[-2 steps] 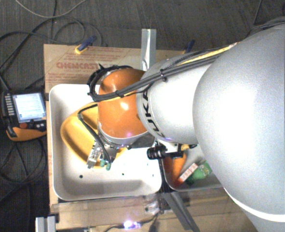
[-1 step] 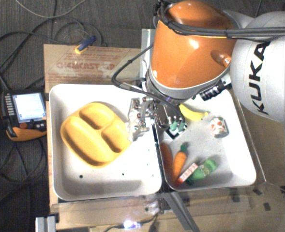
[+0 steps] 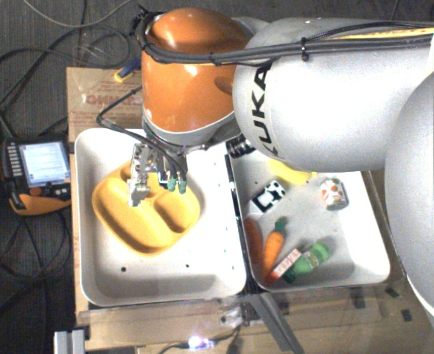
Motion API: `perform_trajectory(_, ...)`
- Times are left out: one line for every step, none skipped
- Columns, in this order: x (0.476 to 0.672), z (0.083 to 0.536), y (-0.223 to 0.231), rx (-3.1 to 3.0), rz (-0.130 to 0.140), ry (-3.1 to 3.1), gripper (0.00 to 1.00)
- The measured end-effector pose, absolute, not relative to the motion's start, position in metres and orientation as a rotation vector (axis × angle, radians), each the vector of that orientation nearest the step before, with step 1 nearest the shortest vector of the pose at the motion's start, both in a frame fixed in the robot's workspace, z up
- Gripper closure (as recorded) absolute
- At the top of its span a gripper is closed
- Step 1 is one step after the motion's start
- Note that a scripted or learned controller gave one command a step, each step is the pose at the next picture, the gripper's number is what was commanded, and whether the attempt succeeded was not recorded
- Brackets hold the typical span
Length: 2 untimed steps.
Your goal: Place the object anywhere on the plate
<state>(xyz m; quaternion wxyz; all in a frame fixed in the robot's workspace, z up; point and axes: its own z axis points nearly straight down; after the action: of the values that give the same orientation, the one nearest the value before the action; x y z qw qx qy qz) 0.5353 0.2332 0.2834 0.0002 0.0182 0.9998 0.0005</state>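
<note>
**benchwatcher:** ok so the gripper (image 3: 158,183) is hanging right over the yellow plate (image 3: 147,216) in the left bin (image 3: 99,271). Metal fingers with greenish tips (image 3: 180,186) pointing down at the plate's upper half. Are they spread or pinched? Honestly can't tell, the wrist hides too much of them. Can't make out anything clamped between them either.

**grip_nerd:** what's the plate like?

**benchwatcher:** smooth moulded plastic, rounded blobby outline, with a raised divider splitting it into compartments. Nothing I can see lying on its visible parts. The bin around it is a shallow white tray with rounded corners and a few dark specks on the floor.

**grip_nerd:** and the stuff to be picked?

**benchwatcher:** all in the right bin (image 3: 371,264). An orange carrot (image 3: 274,243) with a green top lies tilted near the dividing wall, a second orange piece (image 3: 253,242) just beside it. Below those, a green bumpy toy (image 3: 311,260) touching a small red-and-white packet (image 3: 284,264). Further up, a black-and-white checked cube (image 3: 269,195), a small round red-and-white object (image 3: 333,192), and a bit of yellow (image 3: 298,174) peeking out under the arm.

**grip_nerd:** arm itself?

**benchwatcher:** big glossy orange band (image 3: 187,68) above the wrist, pale grey shell (image 3: 334,94) behind it, black cables (image 3: 202,50) strapped along.
</note>
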Motion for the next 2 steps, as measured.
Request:
perform_trajectory(0.566, 0.275, 0.233, 0.657, -0.002, 3.07, 1.0)
perform_trajectory(0.606, 0.295, 0.232, 0.658, -0.004, 3.068, 1.0)
